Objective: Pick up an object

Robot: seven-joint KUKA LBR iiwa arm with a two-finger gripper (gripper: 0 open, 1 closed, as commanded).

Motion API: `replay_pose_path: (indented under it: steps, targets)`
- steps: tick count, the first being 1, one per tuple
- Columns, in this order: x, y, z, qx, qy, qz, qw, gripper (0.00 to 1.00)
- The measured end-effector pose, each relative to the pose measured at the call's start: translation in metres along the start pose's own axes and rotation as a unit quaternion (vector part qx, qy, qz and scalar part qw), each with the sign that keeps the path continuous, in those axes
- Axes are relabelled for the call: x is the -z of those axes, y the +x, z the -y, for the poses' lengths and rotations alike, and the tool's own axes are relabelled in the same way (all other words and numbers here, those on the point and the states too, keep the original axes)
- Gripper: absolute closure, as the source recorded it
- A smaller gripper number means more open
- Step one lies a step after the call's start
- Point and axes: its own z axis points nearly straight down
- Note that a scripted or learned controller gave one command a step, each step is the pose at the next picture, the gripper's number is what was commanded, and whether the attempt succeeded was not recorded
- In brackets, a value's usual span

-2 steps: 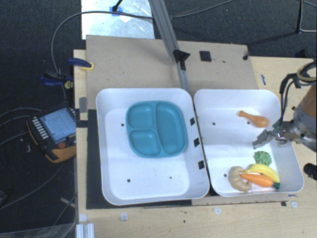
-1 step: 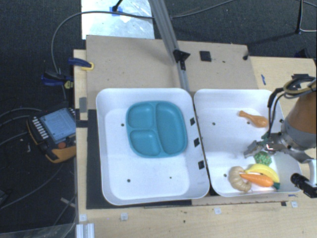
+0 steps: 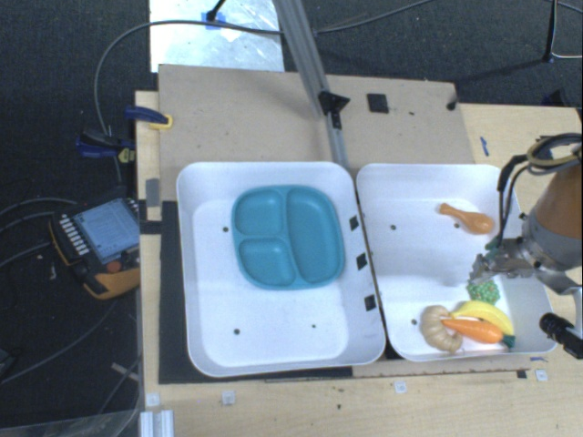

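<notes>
Two white bins sit on the bench; the right bin receives the gripper, fingers' state indiscernible. Just below them lie broccoli, banana and carrot.

1. Even, bright overhead light; both white bins left of my gripper look nearly washed out
2. Shadows under my gripper are soft and short
3. A glaring patch on the floor lies far up-left of me
4. Overall slightly soft, low-resolution picture; small objects just below me blur together
</notes>
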Motion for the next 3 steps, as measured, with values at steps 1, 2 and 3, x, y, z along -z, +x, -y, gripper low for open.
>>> replay_pose_path:
  steps: [1,2,3]
  targets:
    - [0.044,0.000,-0.007,0.002,-0.001,0.000,1.0000,1.00]
    - [0.105,0.003,-0.016,0.003,-0.002,0.001,1.0000,1.00]
    - [0.138,0.003,-0.018,0.003,0.000,0.000,1.0000,1.00]
